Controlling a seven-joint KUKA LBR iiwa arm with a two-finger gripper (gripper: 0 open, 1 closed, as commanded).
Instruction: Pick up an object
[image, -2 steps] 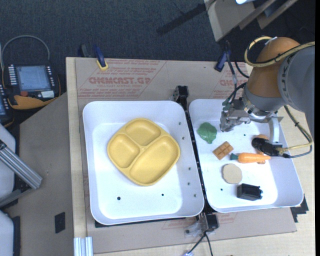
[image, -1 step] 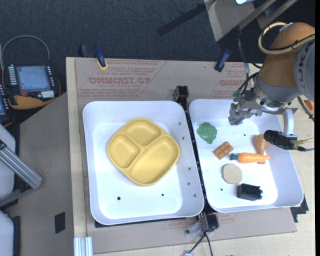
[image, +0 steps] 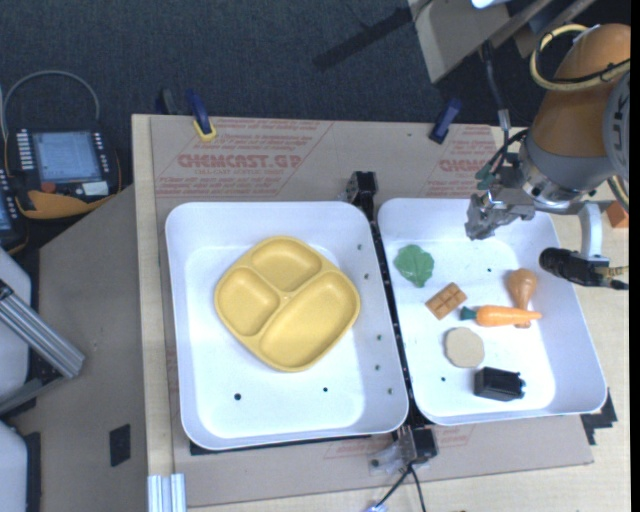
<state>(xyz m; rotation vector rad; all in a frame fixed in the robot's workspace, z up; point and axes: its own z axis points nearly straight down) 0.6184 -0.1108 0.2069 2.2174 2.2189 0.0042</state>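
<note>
The right bin (image: 560, 395) holds a green broccoli piece (image: 414, 263), a brown waffle-like block (image: 446, 300), an orange carrot (image: 503, 316), a tan pear-shaped piece (image: 521, 286), a round beige cookie (image: 464, 348) and a small black box (image: 498, 384). My gripper (image: 484, 222) hangs over the bin's far edge, up and to the right of the broccoli, with nothing seen between its fingers. The orange-banded wrist (image: 580, 90) rises behind it at the upper right.
The left bin (image: 190, 330) carries a yellow three-compartment plate (image: 288, 302). A black clamp (image: 362, 187) sits at the far end of the seam between the bins. A handheld control pendant (image: 62, 165) lies off the bench at far left.
</note>
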